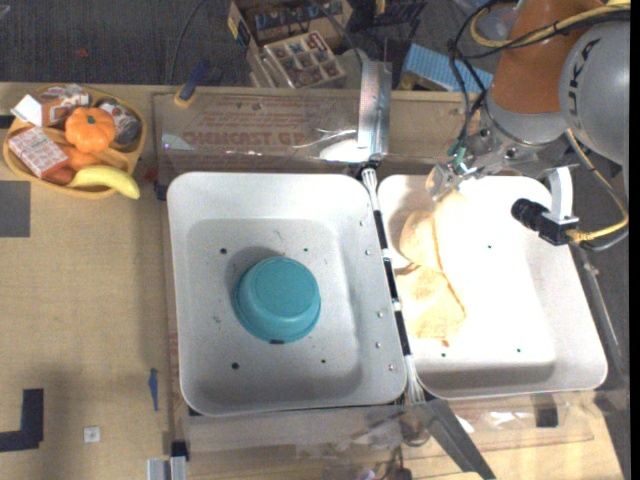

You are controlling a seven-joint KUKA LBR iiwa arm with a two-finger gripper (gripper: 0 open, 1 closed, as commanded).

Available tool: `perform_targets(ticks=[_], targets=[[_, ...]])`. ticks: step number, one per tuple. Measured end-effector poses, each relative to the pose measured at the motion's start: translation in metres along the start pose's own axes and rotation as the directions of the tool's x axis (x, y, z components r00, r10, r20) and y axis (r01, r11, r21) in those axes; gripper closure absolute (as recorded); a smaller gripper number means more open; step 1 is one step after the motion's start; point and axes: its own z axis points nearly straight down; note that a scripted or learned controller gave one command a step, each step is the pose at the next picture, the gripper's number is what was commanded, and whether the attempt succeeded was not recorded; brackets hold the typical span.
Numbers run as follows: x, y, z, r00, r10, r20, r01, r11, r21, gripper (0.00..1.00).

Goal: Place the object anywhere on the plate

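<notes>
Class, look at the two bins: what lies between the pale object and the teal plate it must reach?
The pale object lies in the right bin; the teal plate sits in the left bin. The bins' adjoining rims stand between them, so it must be lifted over.

The arm (590, 78) is a thick, rounded grey body with dark letters partly visible on its shell. Above its wrist sits a broad orange band (535, 38), glossy and dome-like. Black and yellow cables (490, 28) loop around the band and trail down past the wrist. Below the band the wrist narrows to a grey metal claw (452, 173) with thin wires and small green parts. Right of the claw, a black cylindrical piece (537, 218) sticks out beside a white bracket (563, 193).
</notes>
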Motion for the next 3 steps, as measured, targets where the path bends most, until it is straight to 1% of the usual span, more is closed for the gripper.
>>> perform_targets(ticks=[1, 2, 3], targets=[[-0.002, 0.001, -0.04, 1.0, 0.001, 0.001, -0.001, 1.0, -0.002, 1.0], [0.056, 0.008, -0.039, 0.922, -0.388, -0.002, 0.388, 0.922, -0.001, 1.0], [0.097, 0.015, -0.044, 0.699, -0.715, -0.001, 0.715, 0.699, -0.002, 1.0]])
